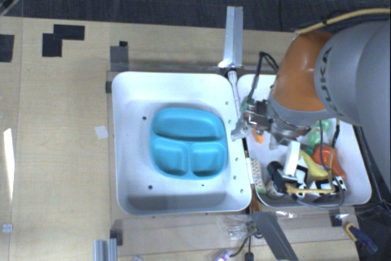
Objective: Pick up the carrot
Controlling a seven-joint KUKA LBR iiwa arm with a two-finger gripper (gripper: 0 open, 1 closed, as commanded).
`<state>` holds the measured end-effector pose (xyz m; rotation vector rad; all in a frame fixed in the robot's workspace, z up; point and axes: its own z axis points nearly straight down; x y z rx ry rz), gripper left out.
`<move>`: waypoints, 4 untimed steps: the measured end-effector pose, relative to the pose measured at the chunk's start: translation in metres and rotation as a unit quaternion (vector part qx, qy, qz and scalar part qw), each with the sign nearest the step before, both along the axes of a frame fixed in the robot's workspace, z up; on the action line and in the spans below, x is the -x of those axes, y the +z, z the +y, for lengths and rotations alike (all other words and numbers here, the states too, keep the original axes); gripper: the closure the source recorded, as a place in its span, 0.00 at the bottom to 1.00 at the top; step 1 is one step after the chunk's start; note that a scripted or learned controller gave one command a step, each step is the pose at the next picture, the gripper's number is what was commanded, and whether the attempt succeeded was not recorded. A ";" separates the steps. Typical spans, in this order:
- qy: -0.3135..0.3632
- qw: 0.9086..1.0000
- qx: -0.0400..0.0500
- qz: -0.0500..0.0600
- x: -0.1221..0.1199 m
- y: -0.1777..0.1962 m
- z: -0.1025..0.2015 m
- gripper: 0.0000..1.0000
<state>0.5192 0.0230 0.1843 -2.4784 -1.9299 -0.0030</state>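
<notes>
Legible text: one partial marking only. Dark capital letters run down the grey casing of the arm (351,64) at the right of the scene, just beside the orange band (302,73); they appear to read "KU", the opening of the maker's name, with the remaining letters cut off by the curve of the housing. No other words, numbers, labels or signs can be read on the bench (55,150), on either white bin, or on the objects lying in them.
</notes>
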 end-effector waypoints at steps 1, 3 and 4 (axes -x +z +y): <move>-0.028 1.000 0.000 -0.001 0.002 0.001 0.024 0.00; -0.008 1.000 0.001 0.000 -0.027 0.004 -0.015 0.00; -0.006 1.000 0.001 0.000 -0.024 -0.045 -0.108 0.00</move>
